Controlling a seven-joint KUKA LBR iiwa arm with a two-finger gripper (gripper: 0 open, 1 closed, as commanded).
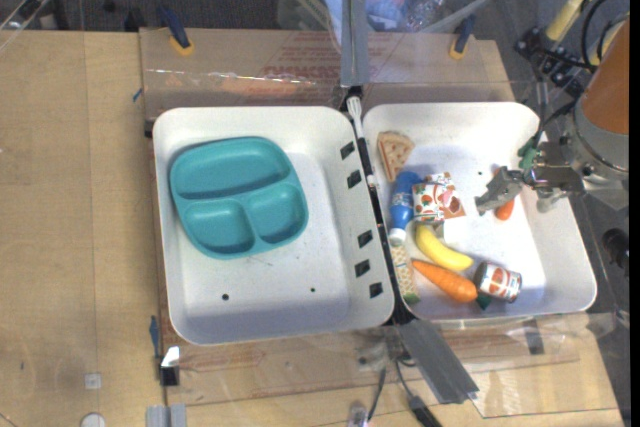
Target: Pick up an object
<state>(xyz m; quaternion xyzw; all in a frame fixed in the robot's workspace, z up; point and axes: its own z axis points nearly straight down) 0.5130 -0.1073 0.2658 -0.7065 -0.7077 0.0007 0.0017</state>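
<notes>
In the right bin (560,245) my pickable things crowd its left side. A cracker (394,153) lies flat at the far end. Nearer, a blue bottle (404,198) touches a red-and-white carton (437,199). A banana (441,250) lies just below them, with a carrot (446,281) beside it, and a small can (499,282) on its side touching the carrot's right end. A small orange piece (505,209) sits apart, further right.

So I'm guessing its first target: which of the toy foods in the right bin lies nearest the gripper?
The small orange-red piece just under the gripper. The yellow banana, orange carrot and red-labelled can all lie farther toward the bin's front.
</notes>
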